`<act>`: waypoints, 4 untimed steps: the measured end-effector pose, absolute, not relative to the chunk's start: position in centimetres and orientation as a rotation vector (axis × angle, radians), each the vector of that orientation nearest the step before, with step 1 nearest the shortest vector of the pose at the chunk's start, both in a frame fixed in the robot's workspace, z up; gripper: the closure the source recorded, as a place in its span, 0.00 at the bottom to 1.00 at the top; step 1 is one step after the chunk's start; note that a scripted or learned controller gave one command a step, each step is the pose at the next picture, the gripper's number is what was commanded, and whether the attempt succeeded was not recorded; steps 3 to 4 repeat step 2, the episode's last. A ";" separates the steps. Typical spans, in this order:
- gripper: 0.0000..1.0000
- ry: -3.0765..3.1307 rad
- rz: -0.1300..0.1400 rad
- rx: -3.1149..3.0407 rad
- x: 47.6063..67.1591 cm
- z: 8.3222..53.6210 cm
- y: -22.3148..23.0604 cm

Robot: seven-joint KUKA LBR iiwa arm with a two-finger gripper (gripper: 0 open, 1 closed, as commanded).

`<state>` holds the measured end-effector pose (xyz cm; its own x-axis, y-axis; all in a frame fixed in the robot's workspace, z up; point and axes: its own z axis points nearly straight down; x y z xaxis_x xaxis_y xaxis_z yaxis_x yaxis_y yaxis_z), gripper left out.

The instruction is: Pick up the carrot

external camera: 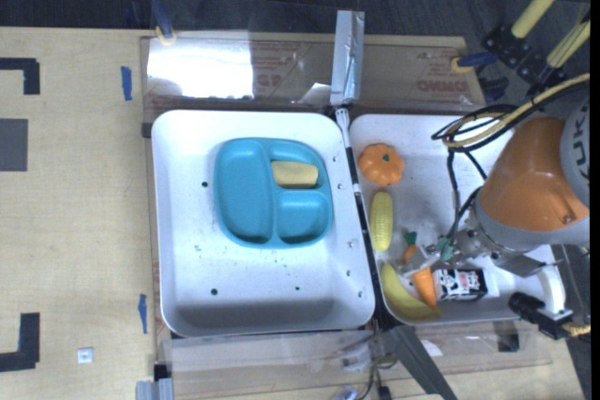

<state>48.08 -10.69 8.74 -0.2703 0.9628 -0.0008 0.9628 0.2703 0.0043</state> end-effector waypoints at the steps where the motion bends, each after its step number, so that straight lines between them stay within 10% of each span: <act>1: 1.00 2.494 0.011 1.893 48.3 9.9 -10.7; 2: 1.00 2.443 0.015 1.966 54.8 18.9 -2.4; 4: 1.00 2.443 0.015 1.966 54.8 18.9 -2.4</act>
